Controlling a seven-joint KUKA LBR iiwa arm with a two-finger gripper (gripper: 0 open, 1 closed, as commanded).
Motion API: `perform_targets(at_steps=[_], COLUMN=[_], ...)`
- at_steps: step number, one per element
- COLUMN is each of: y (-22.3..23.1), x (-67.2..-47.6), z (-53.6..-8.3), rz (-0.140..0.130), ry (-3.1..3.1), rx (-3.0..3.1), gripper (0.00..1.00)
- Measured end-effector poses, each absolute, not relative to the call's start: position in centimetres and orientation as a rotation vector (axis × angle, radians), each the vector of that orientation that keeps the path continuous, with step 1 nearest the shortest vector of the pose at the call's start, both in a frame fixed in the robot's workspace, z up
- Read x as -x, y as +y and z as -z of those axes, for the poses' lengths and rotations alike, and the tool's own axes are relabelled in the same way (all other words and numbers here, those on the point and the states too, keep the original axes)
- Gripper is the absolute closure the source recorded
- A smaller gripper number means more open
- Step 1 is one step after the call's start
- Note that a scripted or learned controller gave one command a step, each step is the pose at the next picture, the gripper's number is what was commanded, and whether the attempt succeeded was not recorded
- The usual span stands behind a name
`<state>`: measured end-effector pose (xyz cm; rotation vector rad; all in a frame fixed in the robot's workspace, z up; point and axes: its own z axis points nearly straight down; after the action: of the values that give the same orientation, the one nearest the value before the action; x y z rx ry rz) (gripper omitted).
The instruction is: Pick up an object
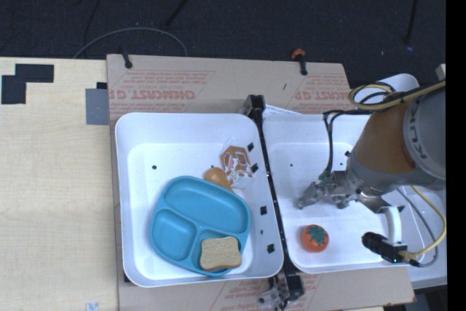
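On the counter point(51, 178), a sheet of cardboard point(182, 87) under 2 shallow white bins, probably to keep them from sliding. Left bin point(138, 156) and right bin point(291, 156) touching along 1 shared edge, so that either is within reach.

Reaching in from the right, the grey arm point(393, 146), bent low over the right bin. At its end the hand point(312, 198), close above the floor of that bin and pointing toward the middle wall. Cannot tell from this slant whether the hand is apart or together; nothing visible inside it.

In the left bin, a blue divided plate point(186, 222), flat, taking most of the floor. On its nearest compartment, 1 slice of toy bread point(220, 253). Just beyond the plate, a brown patterned piece point(234, 160) and a small orange piece point(216, 176), touching the plate's far rim.

In the right bin, 1 small red-orange tomato point(314, 238) with a green top, alone, just beside the hand on the near side and apart from it. Judged the likely target, being nearest. Not yet picked up; seems to need a short shift toward the near wall, then a descent.
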<state>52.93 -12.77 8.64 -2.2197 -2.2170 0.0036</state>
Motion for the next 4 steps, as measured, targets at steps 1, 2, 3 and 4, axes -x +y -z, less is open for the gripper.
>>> perform_targets(at_steps=[1,2,3,4], y=[-12.9,-12.0,-12.3,-12.1], x=[-53.0,-53.2,-53.3,-53.7], z=[-9.9,-15.4,-21.7,-26.0], rz=[-0.001,0.001,0.004,0.001], ry=[-2.213,-2.223,-2.225,-2.224], rx=[2.227,2.220,2.223,2.221], gripper=[1.00,1.00,1.00,1.00])
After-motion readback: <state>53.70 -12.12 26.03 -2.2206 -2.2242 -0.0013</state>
